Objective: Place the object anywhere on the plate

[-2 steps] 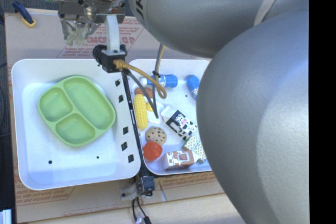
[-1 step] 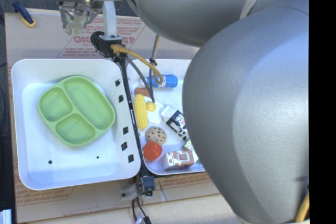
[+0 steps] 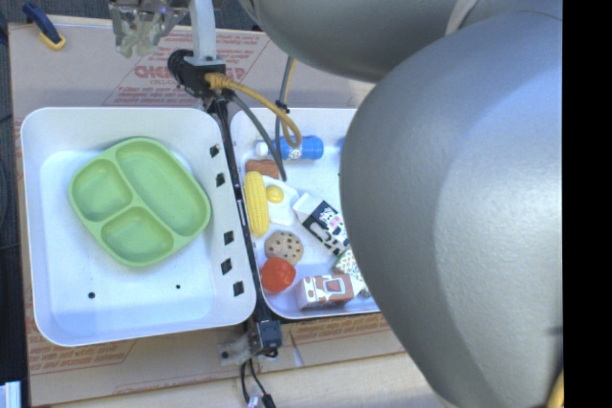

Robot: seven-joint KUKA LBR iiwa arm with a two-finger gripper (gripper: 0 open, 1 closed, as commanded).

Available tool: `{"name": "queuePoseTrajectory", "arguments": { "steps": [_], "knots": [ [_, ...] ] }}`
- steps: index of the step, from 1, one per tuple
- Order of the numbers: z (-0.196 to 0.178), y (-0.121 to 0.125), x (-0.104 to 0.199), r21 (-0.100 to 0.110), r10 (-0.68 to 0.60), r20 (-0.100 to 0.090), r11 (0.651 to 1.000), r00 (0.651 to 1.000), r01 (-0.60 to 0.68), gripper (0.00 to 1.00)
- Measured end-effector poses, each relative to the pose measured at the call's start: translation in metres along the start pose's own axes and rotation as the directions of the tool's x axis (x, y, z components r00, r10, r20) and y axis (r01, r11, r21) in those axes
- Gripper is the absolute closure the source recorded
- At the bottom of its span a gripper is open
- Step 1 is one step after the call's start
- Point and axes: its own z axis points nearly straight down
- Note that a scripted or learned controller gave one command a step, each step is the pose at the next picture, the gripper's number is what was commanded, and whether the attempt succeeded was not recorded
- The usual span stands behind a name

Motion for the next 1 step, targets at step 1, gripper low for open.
{"name": "queuePoseTrajectory", "arguments": {
  "steps": [1],
  "knots": [
    [0.1164, -0.0001, 0.0, 0.003, 0.001, 0.002, 1.0, 1.0, -0.001, 1.0]
  ]
}}
